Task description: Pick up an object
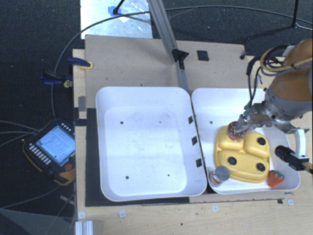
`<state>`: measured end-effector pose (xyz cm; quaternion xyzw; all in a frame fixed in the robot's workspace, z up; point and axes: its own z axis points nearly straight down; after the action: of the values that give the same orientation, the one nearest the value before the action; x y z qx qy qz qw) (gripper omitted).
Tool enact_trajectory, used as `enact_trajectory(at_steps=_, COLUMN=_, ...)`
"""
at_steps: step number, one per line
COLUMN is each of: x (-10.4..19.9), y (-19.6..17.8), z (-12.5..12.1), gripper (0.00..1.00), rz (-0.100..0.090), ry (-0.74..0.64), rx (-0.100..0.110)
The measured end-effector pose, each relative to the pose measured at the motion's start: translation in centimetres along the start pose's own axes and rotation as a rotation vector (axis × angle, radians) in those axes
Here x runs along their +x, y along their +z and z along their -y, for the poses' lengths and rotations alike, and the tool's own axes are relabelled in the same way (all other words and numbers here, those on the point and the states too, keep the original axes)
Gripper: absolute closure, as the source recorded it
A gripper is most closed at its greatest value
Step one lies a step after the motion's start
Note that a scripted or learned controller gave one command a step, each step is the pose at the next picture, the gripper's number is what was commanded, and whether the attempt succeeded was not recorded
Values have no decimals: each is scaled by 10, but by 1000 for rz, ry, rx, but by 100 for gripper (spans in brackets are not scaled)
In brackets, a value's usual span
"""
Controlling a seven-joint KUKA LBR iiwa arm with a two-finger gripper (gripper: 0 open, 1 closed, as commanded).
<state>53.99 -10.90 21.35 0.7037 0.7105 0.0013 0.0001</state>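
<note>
- Donut (238,131), small and brownish, lies on the upper left of the yellow toy (243,156) in the right bin (210,106).
- We see the gripper (247,121) right over it; whether it grips, we cannot tell.
- We fear a slip off the curved toy, or the toy lifting too.

Yellow holed block (243,157) in right bin (210,106)
</note>
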Motion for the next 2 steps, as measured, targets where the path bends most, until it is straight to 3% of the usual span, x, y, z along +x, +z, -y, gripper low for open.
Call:
enact_trajectory(at_steps=1, x=50, y=-2, z=-8, gripper=100, rz=0, ry=0, rx=0)
enact_trajectory(at_steps=2, x=113, y=-1, z=-1, gripper=100, rz=0, ry=-2, rx=2)
